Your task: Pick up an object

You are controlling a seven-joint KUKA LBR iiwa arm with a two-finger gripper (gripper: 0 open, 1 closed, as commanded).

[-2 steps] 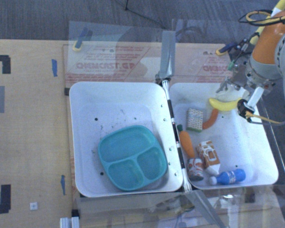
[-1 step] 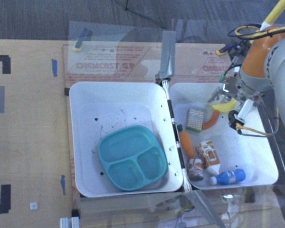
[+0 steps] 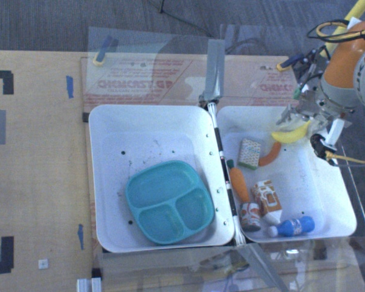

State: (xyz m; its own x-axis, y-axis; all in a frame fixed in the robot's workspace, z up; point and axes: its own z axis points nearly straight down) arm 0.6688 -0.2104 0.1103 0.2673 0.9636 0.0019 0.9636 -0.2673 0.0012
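The grey arm (image 3: 347, 66) reaches in from the right edge, its orange band above the wrist and cables looped around it. The claw (image 3: 299, 124) hangs low at the arm's left end, with a yellow banana (image 3: 290, 134) between its fingers

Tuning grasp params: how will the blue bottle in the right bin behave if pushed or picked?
The blue bottle lies on its side on the right bin floor, so a push would probably roll it. It looks like smooth, rounded plastic, so it may slip in a pinch. Small, so likely light.
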